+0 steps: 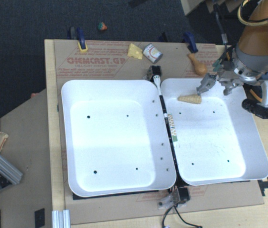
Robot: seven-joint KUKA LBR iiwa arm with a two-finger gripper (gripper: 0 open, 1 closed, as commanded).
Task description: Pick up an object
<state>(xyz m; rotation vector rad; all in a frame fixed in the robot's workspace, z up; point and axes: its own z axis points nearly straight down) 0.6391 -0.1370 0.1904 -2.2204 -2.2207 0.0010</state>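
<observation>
Object: tan cone-shaped piece, lying flat in the right bin, near its back wall.
Handling (judged): looks light and stiff, tapered; best pinched across the thick middle, as the tip may slip.
Gripper: above the bin's back edge, just right of the piece, fingers spread, pinching nothing.
Surroundings: left bin; wooden pear-like piece and yellow wedge on the board behind.
Obstruction: the back wall close by.
</observation>
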